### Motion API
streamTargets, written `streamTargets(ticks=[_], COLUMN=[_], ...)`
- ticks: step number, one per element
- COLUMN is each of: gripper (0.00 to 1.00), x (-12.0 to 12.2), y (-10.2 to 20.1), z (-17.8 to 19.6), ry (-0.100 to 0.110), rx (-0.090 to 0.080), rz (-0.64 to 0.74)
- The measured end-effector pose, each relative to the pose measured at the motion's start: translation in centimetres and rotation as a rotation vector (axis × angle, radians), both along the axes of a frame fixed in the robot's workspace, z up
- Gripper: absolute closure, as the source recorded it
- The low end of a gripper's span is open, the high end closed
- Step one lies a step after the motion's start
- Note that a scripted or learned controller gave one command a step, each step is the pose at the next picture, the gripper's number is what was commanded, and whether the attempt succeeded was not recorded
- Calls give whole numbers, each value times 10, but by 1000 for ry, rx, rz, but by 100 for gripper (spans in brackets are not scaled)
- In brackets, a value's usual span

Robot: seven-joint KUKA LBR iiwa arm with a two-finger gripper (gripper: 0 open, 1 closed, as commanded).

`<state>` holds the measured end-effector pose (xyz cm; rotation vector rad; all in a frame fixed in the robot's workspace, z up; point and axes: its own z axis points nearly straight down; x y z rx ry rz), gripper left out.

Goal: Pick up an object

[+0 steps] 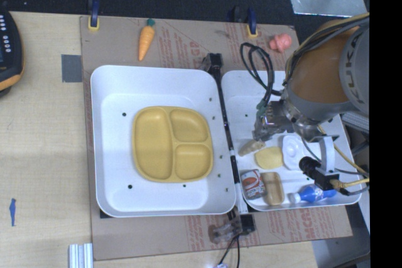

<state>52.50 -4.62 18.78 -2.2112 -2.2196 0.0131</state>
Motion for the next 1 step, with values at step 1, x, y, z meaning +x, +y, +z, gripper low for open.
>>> streamTargets(ticks=[1], gripper=[0], x=[2], y=[-1], z=[4], ry=[-9], rx=[-1], rz=[-1])
